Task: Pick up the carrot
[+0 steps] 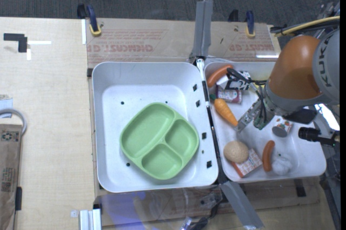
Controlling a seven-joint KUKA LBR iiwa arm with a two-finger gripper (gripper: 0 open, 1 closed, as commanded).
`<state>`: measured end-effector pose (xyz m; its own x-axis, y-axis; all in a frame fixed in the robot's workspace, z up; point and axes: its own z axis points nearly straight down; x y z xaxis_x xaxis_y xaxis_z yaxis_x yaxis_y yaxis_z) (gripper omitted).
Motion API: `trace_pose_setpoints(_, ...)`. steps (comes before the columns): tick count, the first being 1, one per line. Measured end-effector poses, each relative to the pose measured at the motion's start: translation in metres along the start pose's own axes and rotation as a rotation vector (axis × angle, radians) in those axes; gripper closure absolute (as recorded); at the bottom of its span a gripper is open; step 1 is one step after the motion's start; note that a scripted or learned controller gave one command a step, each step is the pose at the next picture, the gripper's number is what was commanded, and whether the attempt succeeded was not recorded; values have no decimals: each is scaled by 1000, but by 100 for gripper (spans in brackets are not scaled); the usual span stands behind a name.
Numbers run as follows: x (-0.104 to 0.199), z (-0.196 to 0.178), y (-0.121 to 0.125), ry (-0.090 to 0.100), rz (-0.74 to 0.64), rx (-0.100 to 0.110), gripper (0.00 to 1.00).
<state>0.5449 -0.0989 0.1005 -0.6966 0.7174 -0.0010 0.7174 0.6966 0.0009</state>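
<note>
Nearest the camera, at the front of the right bin (303, 172), a round bread roll (235, 151) sits beside a small red-and-white packet (247, 167), with a sausage (267, 155) standing on a slant just to their right and a pale, crumpled lump (281, 164) by it; these lie loose, as tipped-in clutter would, none stacked on another. In the left bin (108, 115) a green divided plate (159, 141) lies flat and turned at an angle, its three compartments bare, well apart from the work. Further back in the right bin, the carrot (225, 110) lies against the bin's left wall, its thick end toward the back and its tip pointing toward the gripper (250, 117), which hangs just beside that tip and apart from it. Whether the pincer is released or clenched I cannot tell; nothing appears grasped. The arm (294, 75), with its orange band, leans in from the right above the bin, probably so the tool can come down on the carrot from the open side, since the wall blocks the other. Behind the carrot lie a printed packet (230, 95) and a red-orange curved item (219, 73), close enough that a loose approach might nudge them. Beyond stand two clamps (93, 21) on cardboard (146, 40).
</note>
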Motion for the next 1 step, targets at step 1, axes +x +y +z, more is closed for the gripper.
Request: trace_pose_setpoints(1,7,-91,69,-1,395,2,100)
